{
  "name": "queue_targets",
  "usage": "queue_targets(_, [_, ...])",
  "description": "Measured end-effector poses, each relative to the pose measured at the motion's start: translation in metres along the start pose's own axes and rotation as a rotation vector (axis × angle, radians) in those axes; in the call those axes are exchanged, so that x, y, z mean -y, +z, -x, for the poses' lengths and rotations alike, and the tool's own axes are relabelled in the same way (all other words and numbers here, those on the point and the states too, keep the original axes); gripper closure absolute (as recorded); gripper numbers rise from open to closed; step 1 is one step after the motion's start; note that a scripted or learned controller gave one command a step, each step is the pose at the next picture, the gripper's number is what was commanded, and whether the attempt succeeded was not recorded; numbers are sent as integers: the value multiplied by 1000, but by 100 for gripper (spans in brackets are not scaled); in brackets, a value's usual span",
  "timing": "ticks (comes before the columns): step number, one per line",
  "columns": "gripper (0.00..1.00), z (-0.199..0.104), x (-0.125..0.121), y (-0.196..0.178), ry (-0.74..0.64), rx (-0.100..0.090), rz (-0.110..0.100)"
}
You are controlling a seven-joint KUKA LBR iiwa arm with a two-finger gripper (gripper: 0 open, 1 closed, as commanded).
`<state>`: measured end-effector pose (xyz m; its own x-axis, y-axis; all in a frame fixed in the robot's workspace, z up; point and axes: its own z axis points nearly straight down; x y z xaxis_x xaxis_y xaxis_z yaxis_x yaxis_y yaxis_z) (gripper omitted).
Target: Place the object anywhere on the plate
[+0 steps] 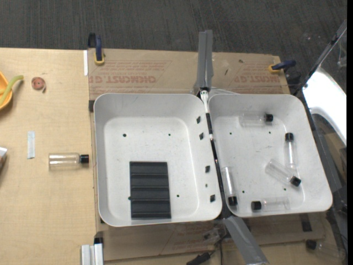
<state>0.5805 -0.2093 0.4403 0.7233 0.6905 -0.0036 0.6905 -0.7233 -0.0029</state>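
A black ribbed plate (149,190) lies flat in the left bin (110,115), toward its near side. The right bin (309,120) holds several clear vials with black caps. One vial (252,121) lies near the far wall. Another (289,150) points toward the right wall, and a third (281,173) lies at a slant just below it. One more vial (227,184) rests along the left wall and one (271,205) along the near wall. All lie on their sides, apart from the plate.
On the wooden bench left of the bins lie another clear vial (66,159), a small white strip (31,145), a brown disc (37,83) and a yellow object (5,90) at the edge. Clamps (96,49) (280,66) hold cardboard behind the bins.
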Motion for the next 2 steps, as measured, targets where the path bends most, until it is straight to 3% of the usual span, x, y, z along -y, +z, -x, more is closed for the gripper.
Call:
queue_targets(1, [0,-69,10,1,243,1,-1])
queue_targets(2, [0,33,30,0,-17,0,0])
